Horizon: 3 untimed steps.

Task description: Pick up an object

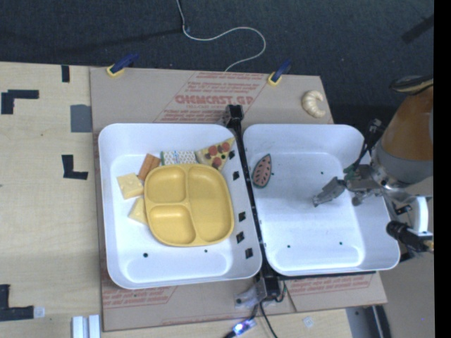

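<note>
Camera view puts the gripper point(325, 196), its grasp unreadable here, right of the small brown oval object point(262, 170), well apart.

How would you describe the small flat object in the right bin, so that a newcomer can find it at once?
Look at the right bin of the two white bins. Near its upper left corner, close to the divider, lies a small leaf-shaped piece, pinkish with a dark rim. It lies alone there, apart from the claw, while the yellow divided plate and food pieces sit in the left bin.
</note>
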Motion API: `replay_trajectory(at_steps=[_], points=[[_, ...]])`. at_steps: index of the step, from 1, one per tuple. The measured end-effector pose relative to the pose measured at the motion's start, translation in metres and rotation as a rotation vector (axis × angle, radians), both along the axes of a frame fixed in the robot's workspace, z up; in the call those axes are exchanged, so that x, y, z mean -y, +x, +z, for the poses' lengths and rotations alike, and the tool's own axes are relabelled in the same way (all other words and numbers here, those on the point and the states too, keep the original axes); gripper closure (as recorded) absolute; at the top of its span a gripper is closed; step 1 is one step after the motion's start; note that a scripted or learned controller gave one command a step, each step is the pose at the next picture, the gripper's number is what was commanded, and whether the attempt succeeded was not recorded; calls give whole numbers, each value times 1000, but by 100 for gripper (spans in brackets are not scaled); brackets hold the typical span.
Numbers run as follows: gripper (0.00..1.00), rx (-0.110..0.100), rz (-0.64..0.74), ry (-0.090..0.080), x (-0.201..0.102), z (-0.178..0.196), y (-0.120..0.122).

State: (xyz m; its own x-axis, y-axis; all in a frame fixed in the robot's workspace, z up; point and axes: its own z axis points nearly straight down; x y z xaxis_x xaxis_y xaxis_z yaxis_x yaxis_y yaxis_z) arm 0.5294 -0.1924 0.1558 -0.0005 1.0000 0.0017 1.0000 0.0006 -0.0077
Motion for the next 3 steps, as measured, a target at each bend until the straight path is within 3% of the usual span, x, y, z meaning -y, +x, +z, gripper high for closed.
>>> replay_trajectory(at_steps=[1,2,3], points=[[0,2,2,-1,-8,-59,5],[0,6,1,-3,-9,-71,5],[100,8,2,-4,-9,-60,6]])
